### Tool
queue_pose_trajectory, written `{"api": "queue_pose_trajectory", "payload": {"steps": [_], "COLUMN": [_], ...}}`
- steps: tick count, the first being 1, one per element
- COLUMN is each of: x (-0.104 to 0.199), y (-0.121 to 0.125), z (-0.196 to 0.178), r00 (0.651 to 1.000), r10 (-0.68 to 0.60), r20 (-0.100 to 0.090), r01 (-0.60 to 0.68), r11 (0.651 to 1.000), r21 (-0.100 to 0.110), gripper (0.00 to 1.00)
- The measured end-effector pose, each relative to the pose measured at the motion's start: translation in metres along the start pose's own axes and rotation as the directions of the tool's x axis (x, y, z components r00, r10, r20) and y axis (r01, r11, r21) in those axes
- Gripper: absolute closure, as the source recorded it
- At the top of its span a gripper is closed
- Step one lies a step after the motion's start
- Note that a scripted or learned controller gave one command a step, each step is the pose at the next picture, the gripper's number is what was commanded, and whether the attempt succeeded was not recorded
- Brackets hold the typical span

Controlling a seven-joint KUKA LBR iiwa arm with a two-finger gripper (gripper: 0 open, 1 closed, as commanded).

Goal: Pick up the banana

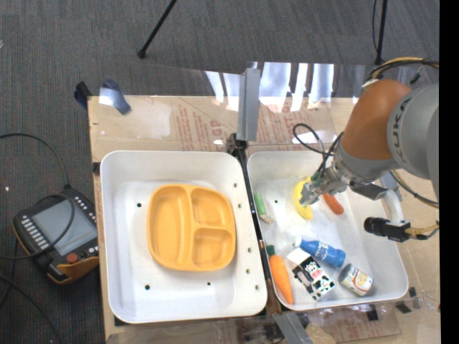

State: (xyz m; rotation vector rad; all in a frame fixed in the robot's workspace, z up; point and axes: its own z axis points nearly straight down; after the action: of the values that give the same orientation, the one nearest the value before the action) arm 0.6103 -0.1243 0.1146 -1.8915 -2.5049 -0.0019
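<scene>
The tool [313,190] is reaching down into the right bin [393,253] from the grey arm [401,131], and its tip is sitting right over the banana [304,198]. Whether it is released or clenched cannot be told from this angle, and nothing shows the banana actually caught in it. The banana is lying directly beneath and slightly left of the tool, in the upper middle of the right bin, partly covered by the tool itself. Just right of the tool, an orange-red sausage-shaped piece [333,204] is lying close to the banana. Left of the tool, a small green item [261,206] is resting near the bin's wall. Below the tool, well apart from it, a blue bottle [322,251], a black-and-white carton [313,275], a carrot [280,276] and a small can [356,279] are lying in the bin. Far to the left, a yellow divided plate [191,227] is sitting in the left bin [118,185] on the tabletop [158,124].
</scene>
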Motion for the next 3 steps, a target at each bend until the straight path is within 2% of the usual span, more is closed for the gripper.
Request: {"api": "queue_pose_trajectory", "payload": {"steps": [1, 2, 3], "x": [0.000, -0.006, -0.007], "y": [0.000, 0.020, 0.020], "z": [0.000, 0.028, 0.018], "r00": [1.000, 1.000, 1.000], "r10": [0.000, -0.026, -0.023], "r20": [0.000, 0.002, 0.000], "r01": [0.000, 0.026, 0.023], "r11": [1.000, 1.000, 1.000], "r21": [0.000, 0.000, 0.000], "gripper": [0.00, 0.00, 1.00]}}
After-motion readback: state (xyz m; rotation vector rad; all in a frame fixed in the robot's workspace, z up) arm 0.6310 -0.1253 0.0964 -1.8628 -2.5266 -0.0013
